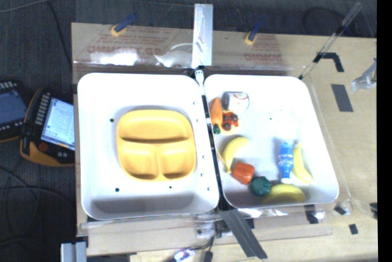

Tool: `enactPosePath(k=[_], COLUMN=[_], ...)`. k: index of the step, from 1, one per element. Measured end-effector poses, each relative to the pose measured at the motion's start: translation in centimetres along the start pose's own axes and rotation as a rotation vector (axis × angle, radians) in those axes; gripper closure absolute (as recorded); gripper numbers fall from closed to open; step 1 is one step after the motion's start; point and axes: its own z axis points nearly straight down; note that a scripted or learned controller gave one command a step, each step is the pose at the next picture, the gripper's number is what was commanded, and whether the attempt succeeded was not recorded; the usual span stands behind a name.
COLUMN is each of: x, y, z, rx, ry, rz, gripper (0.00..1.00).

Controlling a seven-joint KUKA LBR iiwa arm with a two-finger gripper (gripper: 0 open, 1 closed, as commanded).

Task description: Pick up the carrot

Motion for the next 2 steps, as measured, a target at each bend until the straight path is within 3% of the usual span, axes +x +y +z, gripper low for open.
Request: enactPosePath(k=[1, 2], x=[-0.35, -0.35], y=[0.03, 0.03], z=[-1.02, -1.02], rx=[0.003, 0.003], ry=[-0.006, -0.006], rz=[-0.002, -0.002], gripper=[1.00, 0.00])
